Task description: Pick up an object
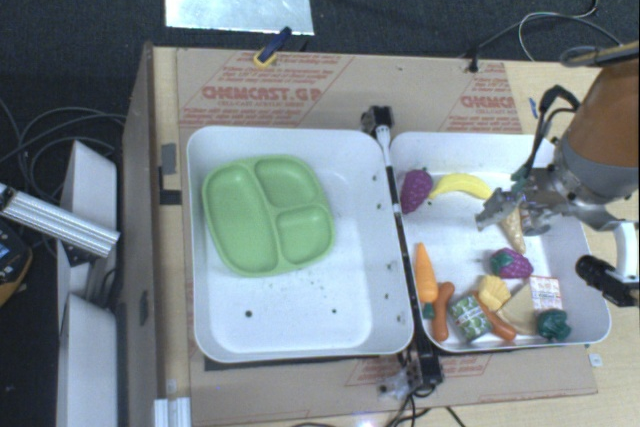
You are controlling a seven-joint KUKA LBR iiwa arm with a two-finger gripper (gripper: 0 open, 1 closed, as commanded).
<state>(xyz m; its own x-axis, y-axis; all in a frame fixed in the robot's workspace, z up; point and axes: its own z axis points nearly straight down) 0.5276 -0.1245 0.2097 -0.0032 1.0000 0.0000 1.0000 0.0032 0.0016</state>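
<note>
- Toy food is lying scattered in the right bin (596, 315), where the grey-and-orange arm (606, 130) is reaching in from the right.
- End effector (512, 211) is hanging low over the bin's upper half, just above a pale cone-shaped piece (514, 231); whether it is open, closed or gripping anything cannot be told from this angle.
- Cone-shaped piece, the likeliest target by position, is looking like light, rigid plastic, probably smooth and apt to slip; taking it across its wider upper part would seem safest.
- Yellow banana (460, 184) and purple grapes (415, 188) are sitting to the left of it, well apart from the crowded cluster near the bin's lower edge, where an orange carrot (426, 274) is lying.
- Green divided plate (267, 213) is resting alone in the left bin (222, 335) on the surface.
</note>
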